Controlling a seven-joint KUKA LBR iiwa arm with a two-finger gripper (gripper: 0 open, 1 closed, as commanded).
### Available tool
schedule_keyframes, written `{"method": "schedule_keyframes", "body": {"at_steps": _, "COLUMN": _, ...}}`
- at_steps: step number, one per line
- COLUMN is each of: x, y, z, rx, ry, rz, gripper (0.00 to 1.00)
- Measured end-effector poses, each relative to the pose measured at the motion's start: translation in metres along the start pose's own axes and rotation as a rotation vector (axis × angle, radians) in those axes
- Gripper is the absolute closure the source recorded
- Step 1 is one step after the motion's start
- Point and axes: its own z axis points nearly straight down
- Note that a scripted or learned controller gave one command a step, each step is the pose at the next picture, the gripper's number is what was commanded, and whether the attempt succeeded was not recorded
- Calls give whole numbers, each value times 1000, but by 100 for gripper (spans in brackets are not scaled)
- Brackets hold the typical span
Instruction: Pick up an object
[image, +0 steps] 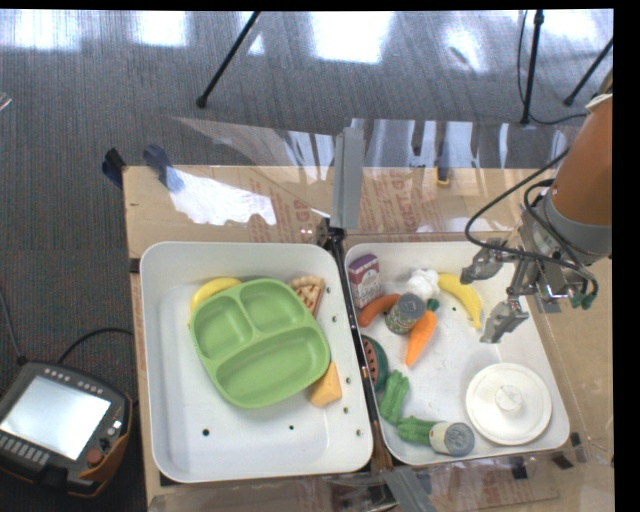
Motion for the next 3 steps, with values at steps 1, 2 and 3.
{"method": "schedule_keyframes", "body": {"at_steps": 1, "x": -42, "y": 22, "z": 101, "rx": -4, "ry": 11, "rz": -1, "gripper": 0}}
{"method": "schedule_keyframes", "body": {"at_steps": 2, "x": -39, "y": 14, "z": 158, "rx": 2, "ry": -9, "rz": 17, "gripper": 0}}
{"method": "schedule_keyframes", "body": {"at_steps": 3, "x": 3, "y": 36, "z": 172, "rx": -1, "ry": 0, "rz": 112, "gripper": 0}}
